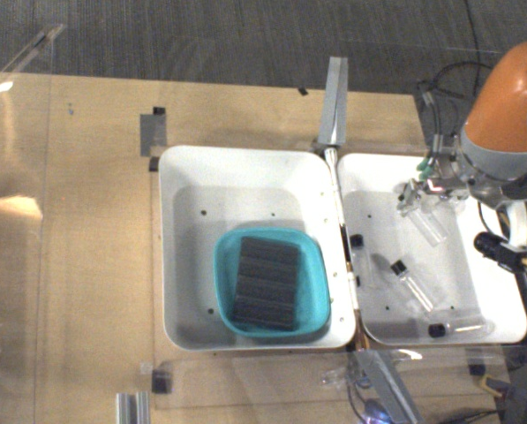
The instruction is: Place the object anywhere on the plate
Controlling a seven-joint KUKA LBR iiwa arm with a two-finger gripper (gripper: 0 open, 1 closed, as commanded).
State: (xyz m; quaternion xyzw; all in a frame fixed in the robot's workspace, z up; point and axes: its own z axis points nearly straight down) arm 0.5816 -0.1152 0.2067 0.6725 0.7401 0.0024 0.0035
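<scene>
— How many of everything do you count?

— Two white bins, side by side. One plate (316,276), turquoise and squarish, and one dark ribbed block (267,283) lying flat on it. One arm (503,113), grey with an orange band, coming in from the right.

— And the bench, the room?

— A pale wooden bench (69,263) with a few small metal brackets, and dark grey carpet (228,16) behind it. A metal bar (335,100) stands where the bins meet.

— What's in the bins?

— The left bin (179,237) holds the plate with the block on top. The right bin (501,321) holds some clear, tube-like pieces with dark caps, hard to count or name.

— The gripper?

— The gripper (435,184) sits over the right bin's far side. I cannot tell how it stands or whether it grips anything
</scene>
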